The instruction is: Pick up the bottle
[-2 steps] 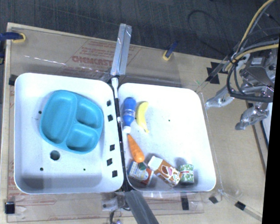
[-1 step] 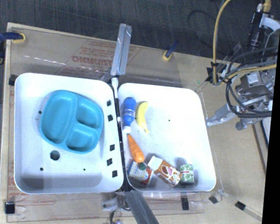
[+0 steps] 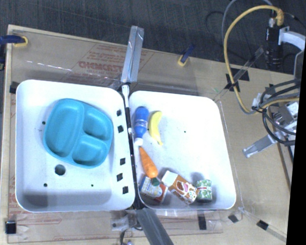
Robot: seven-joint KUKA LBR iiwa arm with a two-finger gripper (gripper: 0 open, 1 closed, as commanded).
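The bottle (image 3: 140, 121) is blue with a white cap and lies on its side in the right bin (image 3: 217, 131). It rests along the bin's left wall with the cap pointing toward the front. A yellow banana (image 3: 155, 126) lies just to its right, close beside it. An orange carrot (image 3: 148, 163) lies just in front of the bottle's cap.
At the right bin's front sit a small green-capped container (image 3: 153, 189), a red and white carton (image 3: 181, 186) and a green can (image 3: 204, 190). The left bin (image 3: 26, 150) holds a blue divided plate (image 3: 79, 132). Cables and arm hardware (image 3: 278, 110) hang over the bench at the right.
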